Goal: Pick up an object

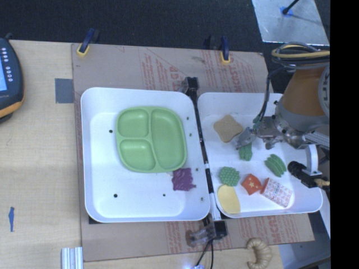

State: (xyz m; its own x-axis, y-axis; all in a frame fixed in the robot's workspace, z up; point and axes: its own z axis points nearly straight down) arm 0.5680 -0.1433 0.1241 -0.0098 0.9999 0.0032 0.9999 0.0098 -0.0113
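Camera view: arm low over the right bin, much of it cut off

Camera view puts the grey arm (303,102) at the right edge, where its body is cut off and its orange band blocks part of the right bin (255,209). The gripper (247,140) sits low in that bin, right over a small dark green piece (245,152). Whether it is clamped on the piece or simply touching it, I cannot tell, since the metal wrist parts crowd that spot.

Things in the right bin, none clearly lifted:
- a flat tan slice (227,128) with a wavy outline, far left, just beside the gripper
- a ridged green leaf shape (275,164) to the right
- a bumpy round green piece (229,175) near the divider
- a smooth yellow oval (228,199) at the near edge
- a small red block (251,184) beside a white and red speckled packet (277,192)

In the left bin (98,203) lies a smooth pale green plate (151,139) with three compartments. A crinkled purple lump (183,179) lies at its near right corner.

A dark handheld unit (8,74) is cut off at the far left. A curled tan thing (259,252) on the bench's near side is too small to make out
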